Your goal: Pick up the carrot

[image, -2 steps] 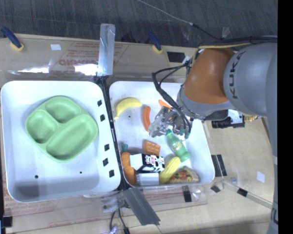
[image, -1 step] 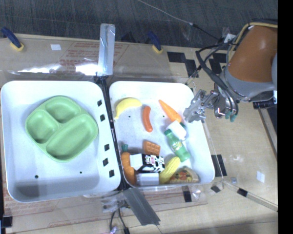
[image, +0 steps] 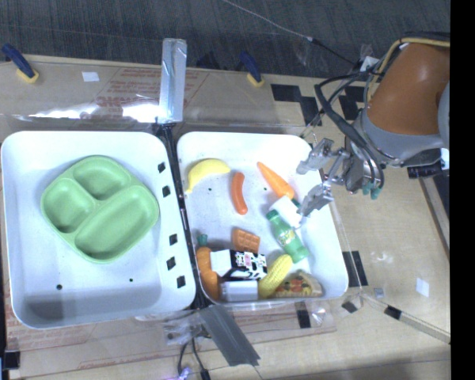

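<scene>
The carrot (image: 275,180) is a short orange taper lying slantwise in the upper right part of the right bin (image: 214,145). My gripper (image: 312,180) hangs just to the carrot's right, above the bin's right rim. It is open, with one finger (image: 309,161) above and the other below, and nothing between them. The carrot lies apart from both fingers.
A green and white bottle (image: 287,229) lies just below the gripper. Also in the right bin are a banana (image: 207,170), a reddish sausage (image: 238,192), a corn cob (image: 275,272), a black and white carton (image: 241,264) and an orange piece (image: 207,269). The left bin holds a green divided plate (image: 100,207).
</scene>
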### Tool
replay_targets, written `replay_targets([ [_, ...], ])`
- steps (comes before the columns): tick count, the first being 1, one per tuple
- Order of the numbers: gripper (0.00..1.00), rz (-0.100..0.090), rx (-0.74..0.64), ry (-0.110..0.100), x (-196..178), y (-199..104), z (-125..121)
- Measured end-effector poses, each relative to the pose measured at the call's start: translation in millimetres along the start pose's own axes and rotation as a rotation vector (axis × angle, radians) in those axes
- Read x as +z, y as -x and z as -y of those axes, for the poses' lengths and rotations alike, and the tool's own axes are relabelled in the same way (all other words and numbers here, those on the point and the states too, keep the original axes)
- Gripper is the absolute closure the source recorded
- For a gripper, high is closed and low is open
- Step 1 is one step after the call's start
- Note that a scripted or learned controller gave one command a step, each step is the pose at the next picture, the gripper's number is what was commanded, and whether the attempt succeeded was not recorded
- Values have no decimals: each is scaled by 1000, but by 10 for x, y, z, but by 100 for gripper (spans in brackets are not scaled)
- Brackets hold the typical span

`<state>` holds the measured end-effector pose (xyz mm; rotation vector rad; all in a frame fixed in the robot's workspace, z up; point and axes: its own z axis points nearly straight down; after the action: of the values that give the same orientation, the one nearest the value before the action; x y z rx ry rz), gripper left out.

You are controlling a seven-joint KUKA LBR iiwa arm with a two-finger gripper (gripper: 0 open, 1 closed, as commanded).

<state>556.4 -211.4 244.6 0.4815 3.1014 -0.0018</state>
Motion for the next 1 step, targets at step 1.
replay_targets([
  [1,0,-9,-232,3,1454,329,-157],
])
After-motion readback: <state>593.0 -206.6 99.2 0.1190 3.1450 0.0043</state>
